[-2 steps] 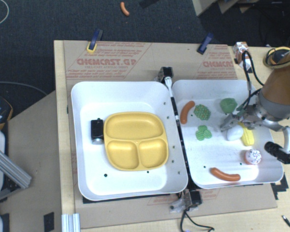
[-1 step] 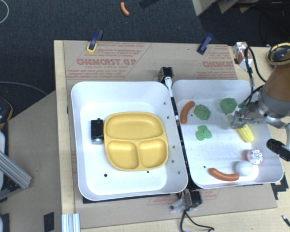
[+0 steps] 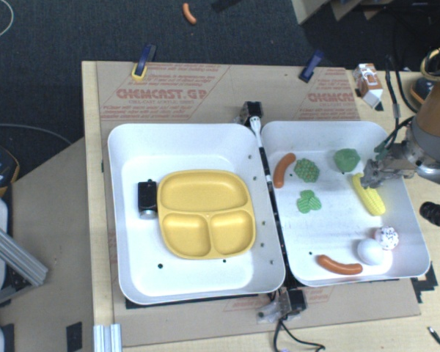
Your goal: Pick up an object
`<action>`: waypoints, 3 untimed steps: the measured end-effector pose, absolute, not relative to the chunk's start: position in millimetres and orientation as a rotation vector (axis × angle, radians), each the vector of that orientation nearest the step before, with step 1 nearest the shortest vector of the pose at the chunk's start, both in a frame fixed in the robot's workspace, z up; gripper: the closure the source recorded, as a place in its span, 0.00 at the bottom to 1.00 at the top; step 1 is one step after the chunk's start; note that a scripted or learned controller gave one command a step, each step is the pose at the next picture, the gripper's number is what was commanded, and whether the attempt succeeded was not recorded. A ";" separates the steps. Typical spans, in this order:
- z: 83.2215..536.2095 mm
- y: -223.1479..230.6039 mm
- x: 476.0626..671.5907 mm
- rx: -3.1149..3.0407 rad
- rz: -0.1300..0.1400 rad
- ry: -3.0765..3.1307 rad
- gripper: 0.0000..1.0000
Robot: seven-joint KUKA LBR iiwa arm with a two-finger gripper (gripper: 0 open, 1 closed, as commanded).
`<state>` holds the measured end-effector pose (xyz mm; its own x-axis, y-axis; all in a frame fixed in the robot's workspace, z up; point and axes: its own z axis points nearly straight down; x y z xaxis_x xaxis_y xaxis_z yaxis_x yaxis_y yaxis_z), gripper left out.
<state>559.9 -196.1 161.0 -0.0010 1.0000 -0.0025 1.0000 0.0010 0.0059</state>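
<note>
Crowding hand: corn, broccoli.

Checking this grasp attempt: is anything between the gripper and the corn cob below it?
Nothing visible. The gripper sits right at the upper end of the corn cob in the right bin; the nearest item, a green broccoli piece, lies off to the side.
</note>
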 end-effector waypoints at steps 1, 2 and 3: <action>225.8 -198.8 562.3 2.213 0.006 2.217 1.00; 225.1 -198.8 563.1 2.217 0.002 2.220 1.00; 222.1 -150.8 581.7 2.213 0.004 2.227 1.00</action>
<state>581.7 -150.8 222.1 -0.0063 1.0000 0.0003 1.0000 0.0063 0.0037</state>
